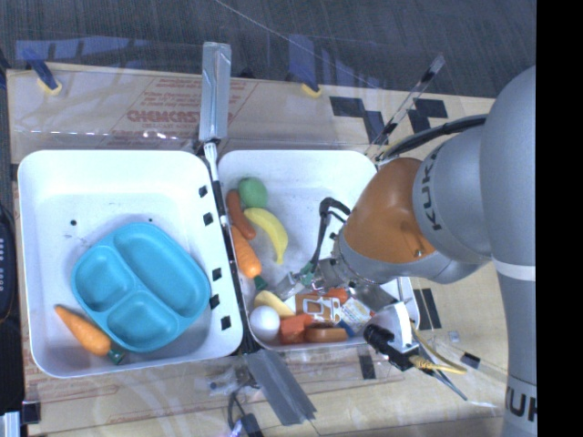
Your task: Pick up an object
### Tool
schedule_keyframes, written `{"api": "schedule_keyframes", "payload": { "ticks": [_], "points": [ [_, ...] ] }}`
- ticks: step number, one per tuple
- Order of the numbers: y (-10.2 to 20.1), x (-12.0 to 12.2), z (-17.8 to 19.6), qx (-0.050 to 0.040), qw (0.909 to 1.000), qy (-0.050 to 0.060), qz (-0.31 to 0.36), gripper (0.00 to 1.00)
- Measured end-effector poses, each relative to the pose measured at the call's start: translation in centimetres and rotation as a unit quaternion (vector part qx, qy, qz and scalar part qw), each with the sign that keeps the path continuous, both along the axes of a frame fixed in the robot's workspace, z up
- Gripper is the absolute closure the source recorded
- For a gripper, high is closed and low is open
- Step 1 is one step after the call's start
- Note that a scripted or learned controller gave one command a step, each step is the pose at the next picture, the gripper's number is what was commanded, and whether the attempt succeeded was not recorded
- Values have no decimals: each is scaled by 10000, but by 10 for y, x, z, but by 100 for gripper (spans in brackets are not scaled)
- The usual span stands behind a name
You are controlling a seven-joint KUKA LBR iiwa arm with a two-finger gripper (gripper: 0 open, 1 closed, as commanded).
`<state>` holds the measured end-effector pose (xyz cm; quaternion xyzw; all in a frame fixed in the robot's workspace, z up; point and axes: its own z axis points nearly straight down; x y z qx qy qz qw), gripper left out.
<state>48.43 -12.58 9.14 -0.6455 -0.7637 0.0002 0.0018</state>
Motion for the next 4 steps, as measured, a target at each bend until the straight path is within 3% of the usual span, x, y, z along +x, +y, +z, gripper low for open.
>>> {"api": "schedule_keyframes", "payload": {
  "ticks": [1, 2, 3, 4],
  "points": [
    [20, -7, 46, -6, 9969, -21, 786, 0],
    [8, 66, -1, -3, 9850, -4, 1726, 0],
    [21, 129, 1, -10, 9760, -20, 2177, 0],
    [21, 129, 12, -12, 9755, -22, 2198, 100]
  ]
}}
